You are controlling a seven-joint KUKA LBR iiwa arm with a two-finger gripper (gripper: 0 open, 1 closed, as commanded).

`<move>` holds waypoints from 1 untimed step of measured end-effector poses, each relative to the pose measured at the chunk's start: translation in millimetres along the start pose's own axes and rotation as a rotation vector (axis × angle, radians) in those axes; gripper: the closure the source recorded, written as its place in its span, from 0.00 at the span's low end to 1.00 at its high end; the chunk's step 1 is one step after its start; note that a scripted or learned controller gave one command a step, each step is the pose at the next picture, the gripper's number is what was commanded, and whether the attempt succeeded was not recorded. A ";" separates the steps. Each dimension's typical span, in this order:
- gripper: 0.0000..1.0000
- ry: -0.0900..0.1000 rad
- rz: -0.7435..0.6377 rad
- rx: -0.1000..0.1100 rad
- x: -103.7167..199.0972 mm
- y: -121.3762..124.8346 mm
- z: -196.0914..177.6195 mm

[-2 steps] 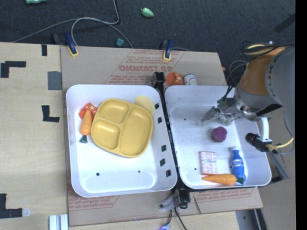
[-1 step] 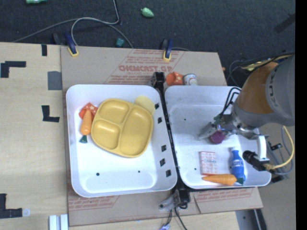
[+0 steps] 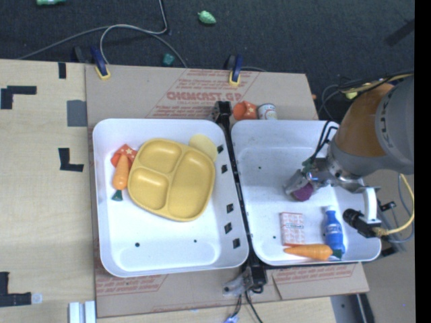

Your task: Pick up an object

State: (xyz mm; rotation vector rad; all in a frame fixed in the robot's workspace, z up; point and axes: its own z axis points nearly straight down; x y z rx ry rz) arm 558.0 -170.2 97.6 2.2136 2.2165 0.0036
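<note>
Hand (image 3: 301, 184) low in the right-hand shallow white bin (image 3: 269, 140), at a small purple rounded object (image 3: 304, 192). Grasping or released: cannot tell. Judgement: centre over purple piece, close firmly, lift straight, clear of the pink patterned packet (image 3: 291, 227) and blue plastic bottle (image 3: 332, 230).

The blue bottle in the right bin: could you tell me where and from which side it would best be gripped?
Probably across the middle of the blue bottle, coming straight down from above. It lies flat, its long axis running roughly up-down in the camera view, with free floor on its right side; the carrot crowds its lower end, so stay clear of that.
</note>
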 end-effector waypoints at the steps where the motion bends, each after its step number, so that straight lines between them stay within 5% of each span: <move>1: 1.00 0.006 -0.002 0.000 70.1 48.9 9.7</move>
